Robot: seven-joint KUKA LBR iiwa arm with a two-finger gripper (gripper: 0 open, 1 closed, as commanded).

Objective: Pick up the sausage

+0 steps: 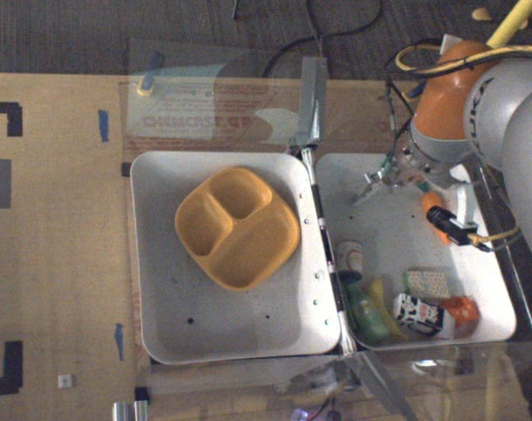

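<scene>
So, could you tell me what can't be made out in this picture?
- Gripper, camera view: too small and blurred to tell open from shut.
- Sausage: no item in the right bin is clearly it; the heap is small and blurred.
- Orange item: partly covered by the arm's black fitting.

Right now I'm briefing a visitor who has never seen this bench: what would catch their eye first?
Probably the orange divided plate, sitting alone in the left bin. Next, the grey arm with its orange band reaching over the right bin, its gripper near that bin's far edge. Last, the small items clustered along the right bin's near edge, among them a green bottle.
</scene>
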